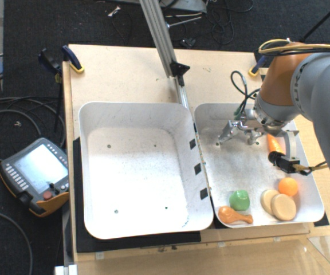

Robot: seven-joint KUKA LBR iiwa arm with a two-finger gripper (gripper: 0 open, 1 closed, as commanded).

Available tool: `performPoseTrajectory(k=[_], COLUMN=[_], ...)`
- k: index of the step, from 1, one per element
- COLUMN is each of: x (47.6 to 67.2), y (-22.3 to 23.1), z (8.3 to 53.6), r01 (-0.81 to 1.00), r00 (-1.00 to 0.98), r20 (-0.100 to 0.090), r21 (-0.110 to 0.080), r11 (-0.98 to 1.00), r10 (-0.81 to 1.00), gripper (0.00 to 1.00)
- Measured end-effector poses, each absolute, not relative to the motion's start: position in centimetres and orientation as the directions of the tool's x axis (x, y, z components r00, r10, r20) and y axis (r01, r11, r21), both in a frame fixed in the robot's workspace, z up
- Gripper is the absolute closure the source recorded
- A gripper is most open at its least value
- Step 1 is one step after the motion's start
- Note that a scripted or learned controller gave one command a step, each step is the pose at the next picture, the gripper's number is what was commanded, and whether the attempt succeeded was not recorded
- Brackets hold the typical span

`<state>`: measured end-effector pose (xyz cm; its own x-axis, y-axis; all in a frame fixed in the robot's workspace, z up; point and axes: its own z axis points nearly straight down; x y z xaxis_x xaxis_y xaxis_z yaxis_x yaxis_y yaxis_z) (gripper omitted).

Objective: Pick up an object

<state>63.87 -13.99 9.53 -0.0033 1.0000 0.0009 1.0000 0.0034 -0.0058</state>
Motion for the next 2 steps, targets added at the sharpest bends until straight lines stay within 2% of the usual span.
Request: performPoseTrajectory(k=[1,2], x=[63.9,64.0], y=[-14.0,-14.0], z=[9.5,10.6], r01=[1.0,1.0], r00=[-0.001,0.0], r20=[0.0,-0.001], r21=[0.0,0.002], r11=[0.001,0.0], r10=[1.0,1.0], gripper=[0.0,1.0])
